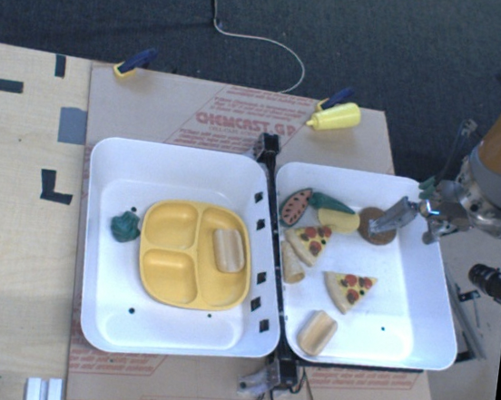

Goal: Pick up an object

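My gripper (410, 223) hangs over the right bin's (414, 344) far right part, open. Its left finger (391, 217) reaches over a brown round piece (375, 230); the right finger (435, 228) stands apart near the bin's right wall. Nothing sits between them. Left of the brown piece lie a corn cob (335, 217), a watermelon slice (294, 206) and a pizza slice (310, 241). A second pizza slice (349, 289) and a bread roll (316, 331) lie nearer the front.
The left bin (96, 293) holds a yellow divided plate (181, 272) with a bread piece (228, 248) on it, and a green toy (125, 225) beside it. A yellow clamp (335, 116) and a blue clamp (134, 62) grip the cardboard behind the bins.
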{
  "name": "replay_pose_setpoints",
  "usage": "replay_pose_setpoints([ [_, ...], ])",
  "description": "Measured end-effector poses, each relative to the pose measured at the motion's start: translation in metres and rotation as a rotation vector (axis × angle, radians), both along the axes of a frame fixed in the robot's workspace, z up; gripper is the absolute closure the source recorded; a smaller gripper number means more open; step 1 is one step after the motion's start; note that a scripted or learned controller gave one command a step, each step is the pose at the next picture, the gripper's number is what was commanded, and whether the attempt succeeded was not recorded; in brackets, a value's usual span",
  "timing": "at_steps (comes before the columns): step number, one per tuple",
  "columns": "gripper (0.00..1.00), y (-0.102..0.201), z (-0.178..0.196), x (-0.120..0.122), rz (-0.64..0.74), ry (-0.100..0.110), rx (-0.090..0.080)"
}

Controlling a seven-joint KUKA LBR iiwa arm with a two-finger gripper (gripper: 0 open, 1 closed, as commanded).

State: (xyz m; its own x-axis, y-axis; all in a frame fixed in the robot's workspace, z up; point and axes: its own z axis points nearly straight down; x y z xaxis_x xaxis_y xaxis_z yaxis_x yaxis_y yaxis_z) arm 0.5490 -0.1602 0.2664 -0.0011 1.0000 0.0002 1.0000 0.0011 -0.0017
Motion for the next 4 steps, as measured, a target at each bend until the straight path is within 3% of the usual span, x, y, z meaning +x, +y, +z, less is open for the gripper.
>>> replay_pose_setpoints([
  [2, 0.0, 0.005, -0.128, 0.003, 0.001, 0.006, 0.001],
  [3, 0.0, 0.005, -0.179, 0.003, 0.001, -0.004, -0.003],
  [4, 1.0, 0.006, -0.169, 0.003, 0.001, 0.0, 0.0],
])
